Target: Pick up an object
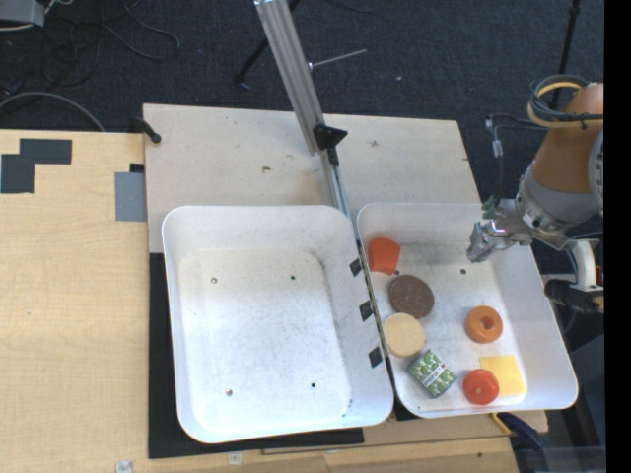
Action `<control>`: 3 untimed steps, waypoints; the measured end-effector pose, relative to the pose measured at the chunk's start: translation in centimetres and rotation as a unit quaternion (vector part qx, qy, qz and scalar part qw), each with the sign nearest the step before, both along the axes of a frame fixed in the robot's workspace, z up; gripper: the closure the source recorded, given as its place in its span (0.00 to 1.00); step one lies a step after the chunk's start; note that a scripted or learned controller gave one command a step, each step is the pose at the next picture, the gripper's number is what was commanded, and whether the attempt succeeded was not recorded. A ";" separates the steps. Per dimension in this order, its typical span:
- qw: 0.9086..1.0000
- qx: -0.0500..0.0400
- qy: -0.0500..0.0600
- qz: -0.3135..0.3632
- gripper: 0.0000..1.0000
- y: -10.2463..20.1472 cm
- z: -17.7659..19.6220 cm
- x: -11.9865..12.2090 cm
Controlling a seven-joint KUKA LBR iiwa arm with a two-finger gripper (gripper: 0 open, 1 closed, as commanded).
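The right bin (552, 348) holds several small objects. An orange block (384, 255) sits at its back left, with a brown disc (410, 296) and a beige disc (403, 334) in front of it. A green patterned can (432, 372) lies near the front. An orange ring (483, 324), a yellow block (506, 371) and a red round piece (480, 386) sit to the right. My gripper (482, 241) hangs over the bin's back right part, well apart from the objects, the orange ring being nearest. Nothing shows under it.
The left bin (256, 323) lies beside the right one, a black-clipped divider edge between them. A slanted aluminium rail (296, 77) rises behind the bins. Cables run at the far right by the arm (567, 166).
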State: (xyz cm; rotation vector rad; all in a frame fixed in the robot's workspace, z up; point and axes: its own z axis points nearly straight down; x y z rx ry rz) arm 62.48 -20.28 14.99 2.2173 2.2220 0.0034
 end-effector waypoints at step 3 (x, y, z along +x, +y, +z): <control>1.000 0.002 0.004 0.001 1.00 5.1 6.2 -0.5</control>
